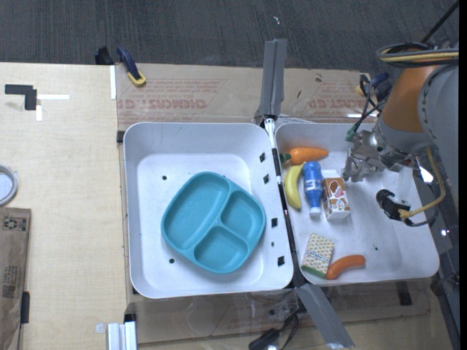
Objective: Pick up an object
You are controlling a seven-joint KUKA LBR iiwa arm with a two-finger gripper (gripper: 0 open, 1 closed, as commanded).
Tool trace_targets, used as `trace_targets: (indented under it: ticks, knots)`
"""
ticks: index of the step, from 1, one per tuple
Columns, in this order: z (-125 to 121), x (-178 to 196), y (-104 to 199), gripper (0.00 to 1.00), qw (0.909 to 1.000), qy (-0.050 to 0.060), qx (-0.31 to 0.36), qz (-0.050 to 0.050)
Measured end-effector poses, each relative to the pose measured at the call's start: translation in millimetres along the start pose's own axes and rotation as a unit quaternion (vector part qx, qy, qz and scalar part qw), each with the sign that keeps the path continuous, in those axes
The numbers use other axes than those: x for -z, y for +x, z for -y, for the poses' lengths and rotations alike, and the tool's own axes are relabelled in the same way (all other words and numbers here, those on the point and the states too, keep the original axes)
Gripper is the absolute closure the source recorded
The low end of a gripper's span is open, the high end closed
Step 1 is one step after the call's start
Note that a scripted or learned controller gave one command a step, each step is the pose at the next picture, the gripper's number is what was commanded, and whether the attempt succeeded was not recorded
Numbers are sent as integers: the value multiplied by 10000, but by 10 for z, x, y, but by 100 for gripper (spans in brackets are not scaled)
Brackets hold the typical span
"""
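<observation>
camera view: two white bins side by side.
left bin (139,195): holds a blue divided plate (213,222).
right bin (408,257): landmark for the rest.
carrot (306,154): its far left corner.
banana (292,187), blue bottle (313,187), small carton (336,198): left-centre.
cracker packet (318,254), sausage (344,265): near edge.
gripper (356,168): above far centre, just right of carton; open or closed, cannot tell.
</observation>
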State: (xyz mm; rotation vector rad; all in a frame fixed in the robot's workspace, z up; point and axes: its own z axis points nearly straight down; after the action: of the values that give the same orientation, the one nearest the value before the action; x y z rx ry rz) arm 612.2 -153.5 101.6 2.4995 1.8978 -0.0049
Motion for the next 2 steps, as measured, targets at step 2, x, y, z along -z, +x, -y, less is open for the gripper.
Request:
trace_targets:
  ticks: [2]
  knots:
    - [254,-19,314,0,9965,13,840,-20]
